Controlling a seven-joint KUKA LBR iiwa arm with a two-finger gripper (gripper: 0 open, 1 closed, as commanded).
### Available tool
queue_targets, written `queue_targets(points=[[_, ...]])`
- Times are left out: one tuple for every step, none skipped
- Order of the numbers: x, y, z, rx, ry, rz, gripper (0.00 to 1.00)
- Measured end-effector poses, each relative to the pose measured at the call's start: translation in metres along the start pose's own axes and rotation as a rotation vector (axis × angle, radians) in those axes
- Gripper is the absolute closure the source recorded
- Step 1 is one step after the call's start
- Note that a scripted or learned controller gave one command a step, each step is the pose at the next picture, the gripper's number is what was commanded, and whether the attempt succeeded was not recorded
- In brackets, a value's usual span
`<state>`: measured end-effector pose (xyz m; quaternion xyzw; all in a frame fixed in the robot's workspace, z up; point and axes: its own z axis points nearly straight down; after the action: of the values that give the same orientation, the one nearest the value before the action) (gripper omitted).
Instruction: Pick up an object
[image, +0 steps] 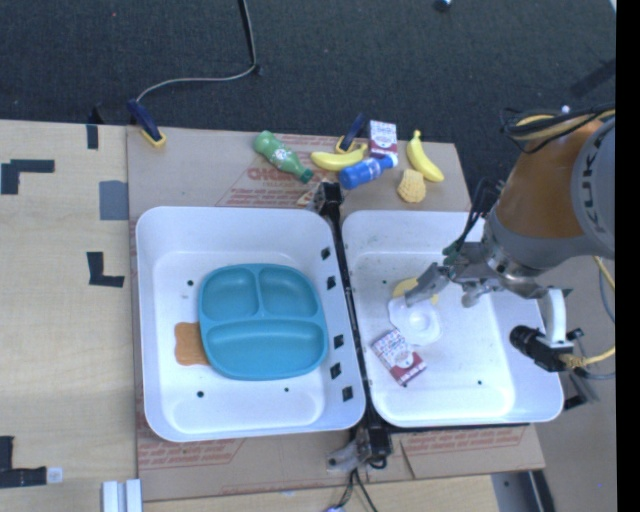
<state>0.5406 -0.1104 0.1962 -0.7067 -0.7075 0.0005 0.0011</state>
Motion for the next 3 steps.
queue_targets(points=[[0.008, 0.033, 0.109, -0.007, -0.002, 0.0, 0.0], [0.015, 0.094, 0.098, -0.002, -0.001, 0.0, 0.0], [0.014, 0.087, 0.111, -0.004, -0.002, 0.0, 0.0]])
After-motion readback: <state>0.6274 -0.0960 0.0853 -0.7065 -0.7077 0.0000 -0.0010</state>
